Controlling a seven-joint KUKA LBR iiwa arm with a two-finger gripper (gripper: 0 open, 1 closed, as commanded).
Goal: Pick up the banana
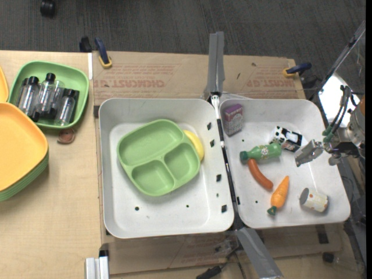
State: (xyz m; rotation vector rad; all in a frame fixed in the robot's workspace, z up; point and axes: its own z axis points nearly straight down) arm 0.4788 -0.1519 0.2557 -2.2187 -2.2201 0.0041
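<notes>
**Operator:** I have the gripper (314, 151) over the right bin (325, 211), near its right wall. Its fingers stand spread and hold nothing.

**Colleague:** What lies closest to it?

**Operator:** Just left of it I see a small black-and-white item (289, 137), too small for me to name. Left of that, a green bottle (261, 153) lies on its side, and a sausage (260, 174) angles away below it, its top end at the bottle. A toy carrot (279, 193) sits nearer to me, and a white cup (314, 200) lies tipped over just right of the carrot. A purple carton (232, 117) stands in the far left corner of that bin.

**Colleague:** And the banana?

**Operator:** The banana (196, 144) is in the left bin (163, 217), well apart from the gripper. I see just a yellow edge of it, tucked against the right side of a green 3-part plate (158, 156), close to the divider between the 2 bins.

**Colleague:** Anything off to the side?

**Operator:** On the bench far left, a green tray (77, 80) of dark bottles (46, 97) and a stack of orange plates (20, 153).
</notes>
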